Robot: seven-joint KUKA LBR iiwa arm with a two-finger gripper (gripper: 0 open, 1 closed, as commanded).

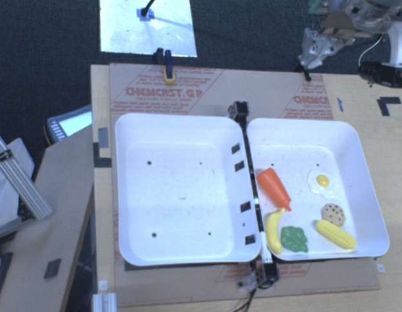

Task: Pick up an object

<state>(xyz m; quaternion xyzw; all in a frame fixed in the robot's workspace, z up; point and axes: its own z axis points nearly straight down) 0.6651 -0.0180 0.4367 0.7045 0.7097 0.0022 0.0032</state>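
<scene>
Jaws (309, 60): raised beyond the right bin (357, 142); I cannot tell their state.
Carrot (274, 186): beside banana (274, 231), egg (322, 181).

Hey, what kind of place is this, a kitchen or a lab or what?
Probably a robotics lab. A robot gripper hangs above a bench bearing two white bins, one holding toy food such as a carrot and a banana.
</scene>
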